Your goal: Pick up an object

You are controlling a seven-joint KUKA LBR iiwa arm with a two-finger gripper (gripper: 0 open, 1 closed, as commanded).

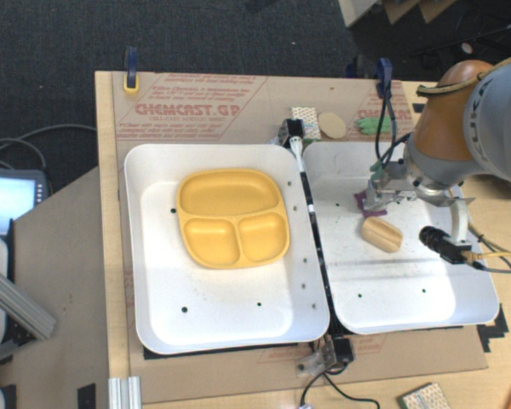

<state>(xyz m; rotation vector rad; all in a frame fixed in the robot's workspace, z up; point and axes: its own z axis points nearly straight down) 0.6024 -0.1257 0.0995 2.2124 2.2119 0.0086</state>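
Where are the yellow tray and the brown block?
tray [230, 194], camera view, on its big upper compartment.
block [381, 234], camera view, on the middle of its top side.

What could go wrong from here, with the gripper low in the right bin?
1. The gripper sits beside the tan block, not over it, so a grasp made here may close on nothing.
2. The small purple piece lies right next to the gripper and might be nudged or caught instead.
3. The tan block looks rounded, so a bump may roll it away.
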